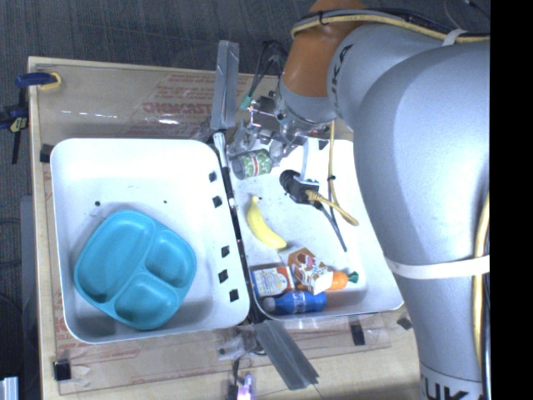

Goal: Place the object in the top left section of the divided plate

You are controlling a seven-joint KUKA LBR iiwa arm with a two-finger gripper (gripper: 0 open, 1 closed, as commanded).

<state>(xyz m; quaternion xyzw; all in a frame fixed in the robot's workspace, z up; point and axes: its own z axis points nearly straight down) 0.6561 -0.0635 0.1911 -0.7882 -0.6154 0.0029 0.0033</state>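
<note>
Sitting in the left bin [62,169] is a blue divided plate [133,267] with three sections, lying flat toward the bin's lower part, near its lower left wall. The right bin [304,223] holds the rest. A small can [252,165] with a green label is in its top left corner, hard against the wall between the two bins. The gripper [250,144] is directly over the can and touching or nearly touching it; whether it is apart, together or clamped on the can cannot be told. A banana [265,226] lies just below the can. At the bin's lower edge, crowded together, are a printed carton [271,280], an orange-and-white packet [306,269], a blue bottle [298,303] on its side and an orange piece [337,280] with a green end. The grey arm [416,157] covers the bin's right part.
</note>
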